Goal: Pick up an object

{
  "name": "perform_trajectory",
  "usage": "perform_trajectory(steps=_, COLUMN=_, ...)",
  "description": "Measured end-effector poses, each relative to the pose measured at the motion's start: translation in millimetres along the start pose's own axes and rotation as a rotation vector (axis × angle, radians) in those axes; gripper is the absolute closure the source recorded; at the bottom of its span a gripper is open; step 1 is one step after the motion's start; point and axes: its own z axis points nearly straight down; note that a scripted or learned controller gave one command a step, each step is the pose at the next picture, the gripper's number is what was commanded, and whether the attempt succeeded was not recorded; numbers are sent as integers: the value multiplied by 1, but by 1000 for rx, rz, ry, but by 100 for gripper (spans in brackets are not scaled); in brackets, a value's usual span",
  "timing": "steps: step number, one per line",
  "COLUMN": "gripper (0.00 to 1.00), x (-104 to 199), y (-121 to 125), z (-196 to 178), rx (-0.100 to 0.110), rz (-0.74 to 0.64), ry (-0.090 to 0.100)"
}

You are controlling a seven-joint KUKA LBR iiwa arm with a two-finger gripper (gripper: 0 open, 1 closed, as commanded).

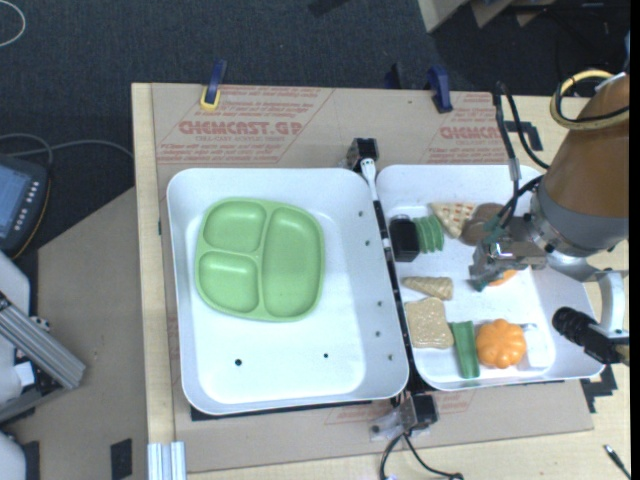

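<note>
Nearest the camera, an orange pumpkin toy (501, 342) is sitting by the right bin's (580, 370) front edge, with a green stick (465, 349) just beside it and a tan cracker piece (429, 322) toward the bin's left wall. Farther back, a wedge (429, 287), a black-and-green piece (414, 236) and a waffle-like piece (455, 215) are lying. The gripper (492, 265) is hanging low over this bin's middle, above something orange. A green divided plate (262, 259) is occupying the left bin (190, 348).

green plate (262, 259) left bin (200, 368), gripper (490, 266) right bin (540, 368)
</note>
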Motion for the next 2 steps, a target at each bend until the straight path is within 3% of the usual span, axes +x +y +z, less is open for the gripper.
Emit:
perform_trajectory(steps=1, gripper=100, x=18, y=8, z=-4, rx=-5, rz=-4, ry=-2)
perform_trajectory(steps=2, gripper=100, x=10, y=7, z=12, rx=2, rz=0, ry=-1)
